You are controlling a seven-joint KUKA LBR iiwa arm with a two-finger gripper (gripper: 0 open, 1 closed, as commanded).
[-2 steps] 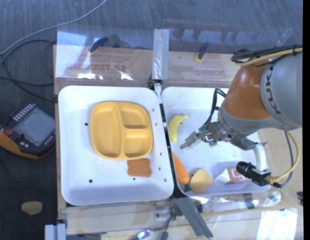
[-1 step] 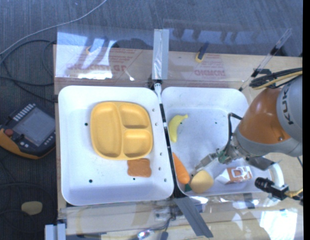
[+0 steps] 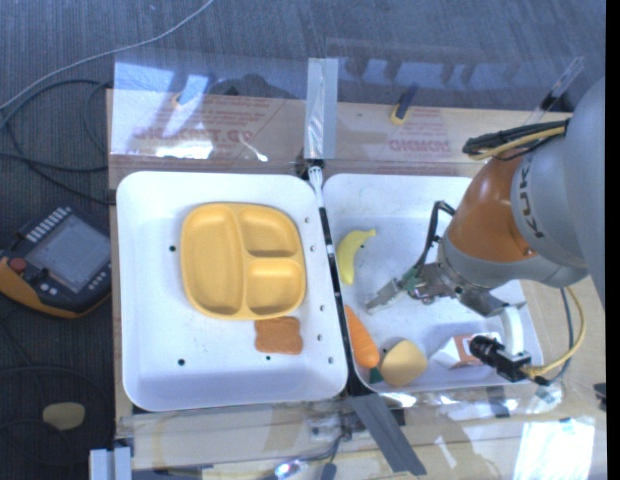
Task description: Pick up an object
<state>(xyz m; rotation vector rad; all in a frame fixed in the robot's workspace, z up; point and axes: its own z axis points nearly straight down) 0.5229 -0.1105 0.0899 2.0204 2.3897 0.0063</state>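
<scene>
Gripper (image 3: 382,295) hangs in the right bin (image 3: 395,200), fingers spread apart, nothing between them. Banana (image 3: 352,251) lies just up-left of it; carrot (image 3: 363,340) and potato (image 3: 403,362) just below it.

Beneath me lies a dark grey carpet (image 3: 50,28) with a fine ribbed weave. Thin cables (image 3: 50,93) loop across it at the upper left, one pale, the others black. A handheld control pendant (image 3: 52,260) with a grey screen and an orange edge rests on the carpet left of the table. A small tan scrap (image 3: 63,415) sits near the lower left corner. Brown cardboard (image 3: 230,128) covers the table's far side, under glossy clear sheeting that catches bright daylight.
</scene>
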